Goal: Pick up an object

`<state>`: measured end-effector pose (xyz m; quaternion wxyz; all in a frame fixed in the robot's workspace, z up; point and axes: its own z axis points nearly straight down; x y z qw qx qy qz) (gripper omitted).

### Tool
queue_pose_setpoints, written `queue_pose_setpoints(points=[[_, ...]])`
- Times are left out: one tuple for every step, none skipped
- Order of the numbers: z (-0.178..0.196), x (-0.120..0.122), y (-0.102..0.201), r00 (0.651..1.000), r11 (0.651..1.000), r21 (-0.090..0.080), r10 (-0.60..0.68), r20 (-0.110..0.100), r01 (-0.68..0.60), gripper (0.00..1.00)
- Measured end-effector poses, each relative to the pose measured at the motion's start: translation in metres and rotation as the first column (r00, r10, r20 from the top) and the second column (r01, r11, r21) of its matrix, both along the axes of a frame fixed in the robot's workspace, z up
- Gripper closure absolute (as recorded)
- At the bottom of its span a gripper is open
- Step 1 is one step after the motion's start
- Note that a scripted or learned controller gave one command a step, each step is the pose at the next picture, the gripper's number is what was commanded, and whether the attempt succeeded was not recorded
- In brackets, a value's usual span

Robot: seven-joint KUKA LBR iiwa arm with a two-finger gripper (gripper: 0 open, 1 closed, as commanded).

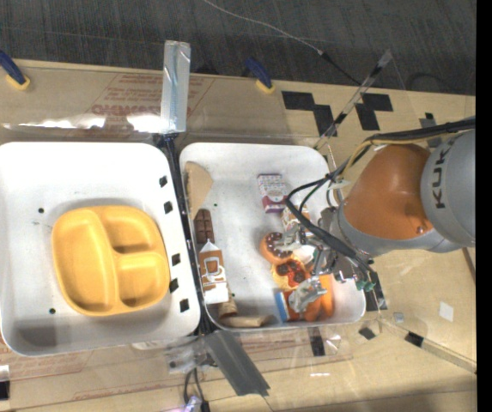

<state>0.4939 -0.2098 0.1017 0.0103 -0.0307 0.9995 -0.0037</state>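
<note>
A: Starting at the left, what is seen in the left bin (5, 230)?

B: A yellow divided tray (108, 257) is seen lying flat in the middle of it, compartments facing up. Both bins are carried by the counter (434, 333), which is covered in brown board.

A: And across the divider?

B: The right bin (237, 166) is crowded. Along its left wall, a brown chocolate bar (203, 225) is laid lengthwise, and just below it a small carton with a brown-and-white label (212, 273) is found, tipped on its side. At the bottom edge a tan, rounded piece (241, 321) is wedged near the corner. Higher up, towards the middle, a small purple-and-white packet (270, 191) is lying apart from the rest.

A: Where has the arm been brought?

B: The gripper (310, 260) is lowered into the right half of that bin, over a cluster of orange and red items (290, 271). An orange box (314, 303) with clear wrapping on top is seen just below it, against the bin's lower wall.

A: Are the jaws closed on anything?

B: That cannot be told; they are hidden among cables and clutter, and no item can be seen held between them. The orange wrist band (387, 191) is seen above the bin's right rim.
</note>
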Motion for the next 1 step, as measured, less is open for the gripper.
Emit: queue_pose_setpoints(points=[[0.018,0.1187,0.0179,0.977,0.977,0.006,0.212,-0.015,-0.212,0.0]])
